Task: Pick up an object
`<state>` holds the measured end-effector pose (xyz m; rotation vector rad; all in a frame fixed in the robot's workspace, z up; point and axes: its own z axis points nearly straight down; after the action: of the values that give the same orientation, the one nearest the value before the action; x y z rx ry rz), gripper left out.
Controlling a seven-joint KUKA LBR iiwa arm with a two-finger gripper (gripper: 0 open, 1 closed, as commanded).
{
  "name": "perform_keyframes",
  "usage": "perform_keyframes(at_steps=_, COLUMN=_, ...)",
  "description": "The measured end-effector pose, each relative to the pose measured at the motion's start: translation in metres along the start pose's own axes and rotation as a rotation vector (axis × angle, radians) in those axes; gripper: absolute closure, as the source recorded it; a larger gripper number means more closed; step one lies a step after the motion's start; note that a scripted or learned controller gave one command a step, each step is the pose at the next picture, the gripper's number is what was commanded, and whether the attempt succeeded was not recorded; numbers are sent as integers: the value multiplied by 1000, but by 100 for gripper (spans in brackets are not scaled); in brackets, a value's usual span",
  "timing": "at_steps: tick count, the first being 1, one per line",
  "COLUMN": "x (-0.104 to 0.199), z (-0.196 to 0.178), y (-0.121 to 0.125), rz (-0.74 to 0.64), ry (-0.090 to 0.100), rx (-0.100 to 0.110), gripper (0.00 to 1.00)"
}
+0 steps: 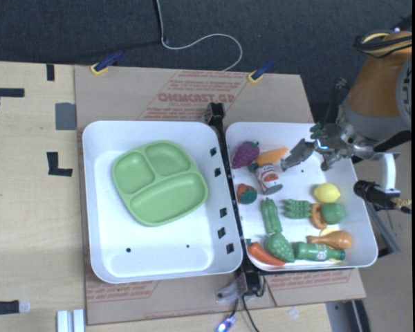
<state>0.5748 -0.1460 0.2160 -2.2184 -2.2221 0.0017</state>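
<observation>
The right-hand shallow white bin [371, 235] holds a crowd of plastic toy foods, while the left-hand white bin [97, 185] carries a green three-part plate [160, 182]. The grey arm's two-finger gripper [311, 155] hovers over the right bin's upper part, fingers spread apart with nothing between them. Nearest below lies the small red-and-white can [268, 178], beside the purple grape bunch [245, 153]. A clean pick probably means centring over the can before descending, keeping clear of its neighbours.

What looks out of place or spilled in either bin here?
Nothing stands out. The green divided plate lies flat in the left bin; the toy foods sit jumbled inside the right bin, none over a rim. The gripper hovers above them.
</observation>
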Motion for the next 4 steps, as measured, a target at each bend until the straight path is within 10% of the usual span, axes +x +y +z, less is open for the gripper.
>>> perform_keyframes(at_steps=1, x=42, z=-65, y=-39, rz=-4, ry=1, rx=-4, gripper=0)
perform_keyframes(at_steps=2, x=41, z=-71, y=-38, rz=-2, ry=0, rx=0, gripper=100)
perform_keyframes(at_steps=4, x=135, z=-242, y=-27, rz=-7, ry=1, rx=-10, gripper=100)
